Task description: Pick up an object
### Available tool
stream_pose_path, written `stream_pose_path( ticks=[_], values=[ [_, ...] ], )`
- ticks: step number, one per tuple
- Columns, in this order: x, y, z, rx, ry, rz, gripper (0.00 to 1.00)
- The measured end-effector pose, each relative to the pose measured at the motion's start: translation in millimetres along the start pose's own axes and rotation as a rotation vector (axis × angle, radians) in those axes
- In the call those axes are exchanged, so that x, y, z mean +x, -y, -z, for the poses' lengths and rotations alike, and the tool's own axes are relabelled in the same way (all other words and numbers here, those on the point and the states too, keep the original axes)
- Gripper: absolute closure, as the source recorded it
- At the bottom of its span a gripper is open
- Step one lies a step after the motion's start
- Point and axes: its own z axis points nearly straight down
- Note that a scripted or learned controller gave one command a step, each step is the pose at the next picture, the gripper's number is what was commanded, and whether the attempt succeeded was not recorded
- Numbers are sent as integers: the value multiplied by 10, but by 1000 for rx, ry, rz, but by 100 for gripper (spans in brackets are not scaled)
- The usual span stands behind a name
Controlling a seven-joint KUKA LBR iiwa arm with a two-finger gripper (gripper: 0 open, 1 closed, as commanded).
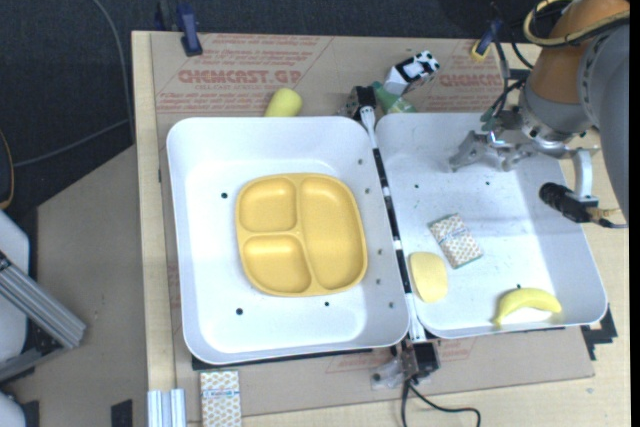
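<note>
We see the right bin [560, 245] with open floor through its middle and far part; its things lie toward the near edge: a banana [528, 304] at the near right, a pale yellow oval piece [430, 276] against the left wall, and a small patterned packet [456, 240] just beyond it. The left bin [200, 245] holds a yellow divided plate [300, 233]. A yellow object [284, 102] lies on the tabletop [150, 215] beyond it. The hand [487, 155] hangs over the right bin's far part, fingers spread, pinching nothing, well apart from the three things.
</note>
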Motion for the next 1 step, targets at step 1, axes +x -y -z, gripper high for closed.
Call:
stream_pose_path(
  ticks=[1],
  values=[
    [620,659,122,2,-3,1,0]
  ],
)
